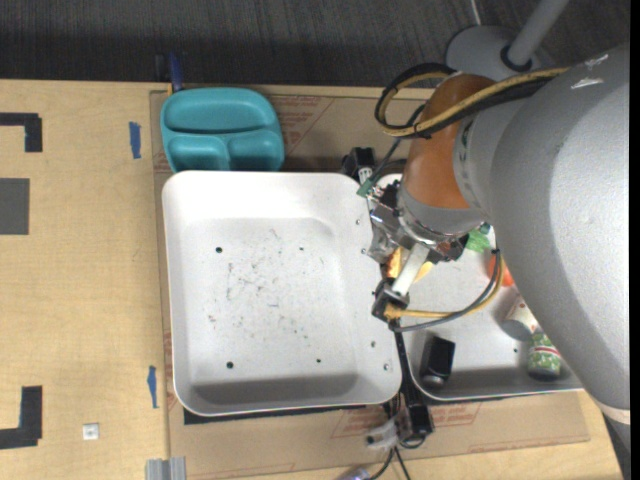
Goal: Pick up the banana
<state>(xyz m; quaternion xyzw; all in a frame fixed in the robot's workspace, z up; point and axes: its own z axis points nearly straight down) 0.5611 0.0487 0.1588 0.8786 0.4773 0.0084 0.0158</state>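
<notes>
Beneath the wrist, by the left wall of the right bin (470,340), made out just a small yellow-orange patch (393,263) that may have been the banana or may have been cabling; could not tell which. Could check little more, with much of the right bin's floor hidden under the arm (560,228).

Placed the gripper (402,266) right at that patch, low over the seam where the two bins met, angled down and toward the left bin (270,268). Could not tell whether spread, pressed together or pinching anything: too small, and too cluttered by the wrist's own fittings.

Noted a black block-like thing (437,358) lying loose on the right bin's floor, below the gripper in the view and apart from it. Noted also a green-and-white thing (545,358) farther right, half under the arm. Saw a teal tray (222,133) beyond the left bin, at or just beside its far rim.

Judged the step in hand to be the grasp attempt itself, not yet a clear lift. Judged that the next move called for confirming a hold, then rising straight up clear of the bin wall. Failing a hold, would need to re-aim onto the banana's middle, wary of the wall crowding one side.
</notes>
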